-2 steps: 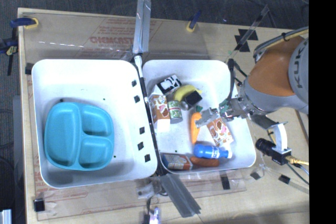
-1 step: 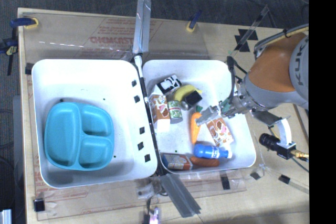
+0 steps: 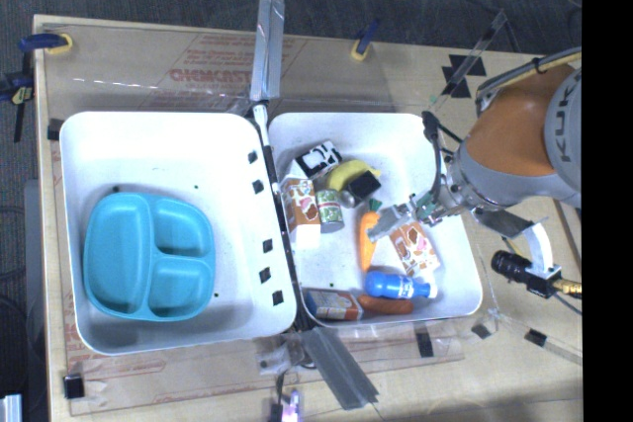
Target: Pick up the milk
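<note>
The milk (image 3: 301,209) lay left of the tool (image 3: 401,215), long axis near upright in view; I couldn't tell the tool's state.

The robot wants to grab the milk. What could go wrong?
1. The right bin is crowded. The gripper is low among the toys, and the milk carton lies touching the carrot and the blue bottle, so it may grab or nudge a neighbour instead.
2. The carton lies tilted, so it may slip away when squeezed.
3. A similar-looking carton lies on the bin's left side, so the program might pick the wrong one.
</note>
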